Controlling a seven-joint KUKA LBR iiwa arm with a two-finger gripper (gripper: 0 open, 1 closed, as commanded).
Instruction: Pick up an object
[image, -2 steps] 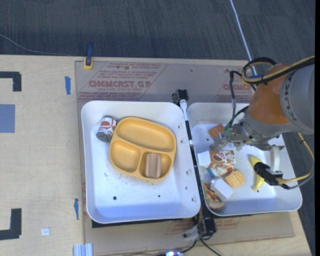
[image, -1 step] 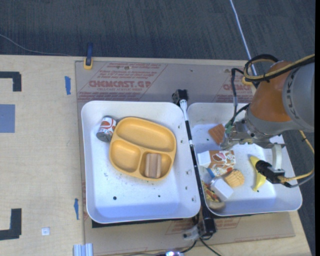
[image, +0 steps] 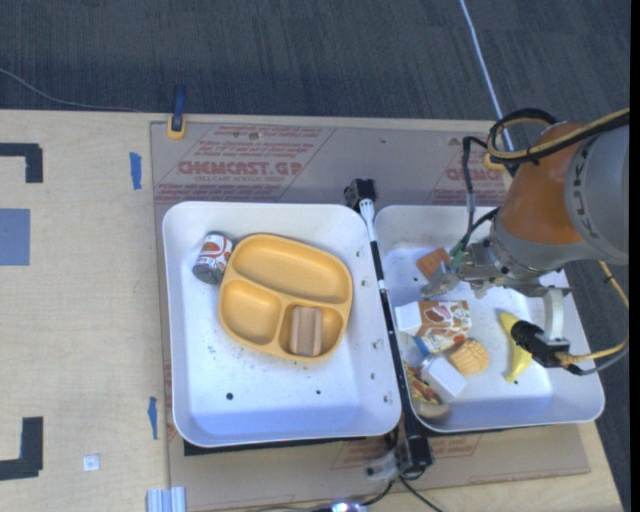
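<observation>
My gripper (image: 447, 284) hangs low over the left part of the right bin (image: 575, 405), at the end of the grey arm with its orange band (image: 535, 200). It is just above a small printed carton (image: 445, 318) and beside an orange piece (image: 433, 262). Around them lie a white card (image: 408, 318), a yellow waffle-like piece (image: 468, 355), a white block (image: 446, 379) and a yellow banana (image: 514, 350). I see nothing lifted off the bin floor.
In the left bin (image: 190, 400) lies a yellow divided plate (image: 270, 270) with a brown block (image: 305, 330) in its lower right compartment. A small can (image: 210, 257) rests on its side at the plate's upper left. A black clamp (image: 360, 192) sits between the bins.
</observation>
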